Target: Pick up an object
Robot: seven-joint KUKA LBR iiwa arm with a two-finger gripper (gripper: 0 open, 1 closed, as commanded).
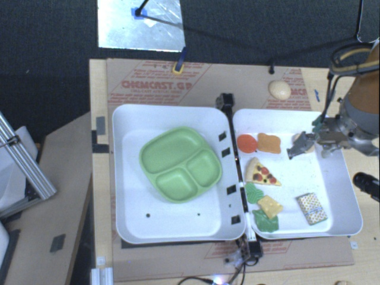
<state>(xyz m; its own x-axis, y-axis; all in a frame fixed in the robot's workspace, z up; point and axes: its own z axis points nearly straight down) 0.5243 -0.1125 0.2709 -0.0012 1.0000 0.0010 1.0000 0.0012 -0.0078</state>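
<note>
The gripper hangs over the upper part of the right bin, reaching in from the right, its dark fingers angled down and to the left. Nothing is seen between them; whether they are spread or closed I cannot tell at this size. It sits above bare bin floor, apart from every item — likely a pause before descending on something nearby, though which target is meant is only a guess.

The pickable things all lie in the right bin, crowded toward its left wall: a red disc with a toast piece just beside it, a pizza slice below them, then a green leaf, a yellow wedge and a second green piece overlapping near the bottom. A patterned block lies alone at the lower right, so it looks the easiest to approach cleanly. The toast is nearest the gripper.

The left bin holds a green tray with three compartments, set at a tilt — probably the place for sorted items.

Both bins rest on a cardboard sheet over a pale bench. An egg-like ball sits on the cardboard beyond the right bin. Farther back, a shiny foil sheet lies on dark carpet, and cables trail across it.
</note>
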